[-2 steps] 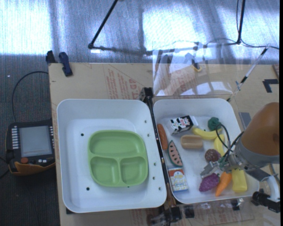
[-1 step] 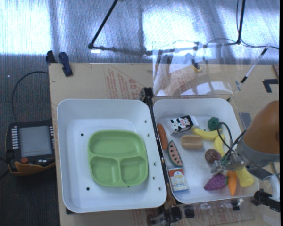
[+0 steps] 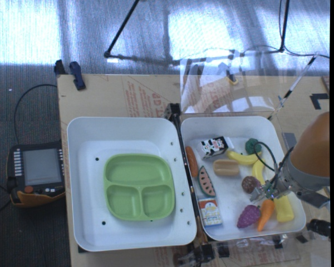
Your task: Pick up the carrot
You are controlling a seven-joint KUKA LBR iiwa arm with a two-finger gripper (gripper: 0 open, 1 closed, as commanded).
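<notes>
1. The carrot (image 3: 265,214) lies in the right bin (image 3: 234,124), low in the frame near the bin's lower right corner, its orange body slanting down to the left.
2. The claw (image 3: 269,192) hangs right over the carrot's upper end, at the tip of the grey arm (image 3: 309,174) that comes in from the right edge of the frame; its orange band sits above.
3. From where I stand I cannot tell whether the claw is apart or together; it is small and cluttered with cables, and it may be touching the carrot's top.
4. Just left of the carrot sits a bunch of purple grapes (image 3: 248,216), and just right of it a yellow piece (image 3: 284,209).
5. Above the claw lie a yellow banana (image 3: 244,159), a second yellow fruit (image 3: 258,171), a brownish round thing (image 3: 249,183) and a green item (image 3: 251,146).
6. Further left in the same bin are a hot dog bun (image 3: 226,168), a black and white carton (image 3: 214,147), a watermelon slice (image 3: 206,182), a small orange box (image 3: 211,212) and a sausage (image 3: 192,161) along the left wall.
7. The left bin (image 3: 86,166) holds a green divided plate (image 3: 139,186), centre of the frame.
8. Both bins rest on the brown surface (image 3: 122,96); a control pendant (image 3: 36,173) lies on the floor at the left.
</notes>
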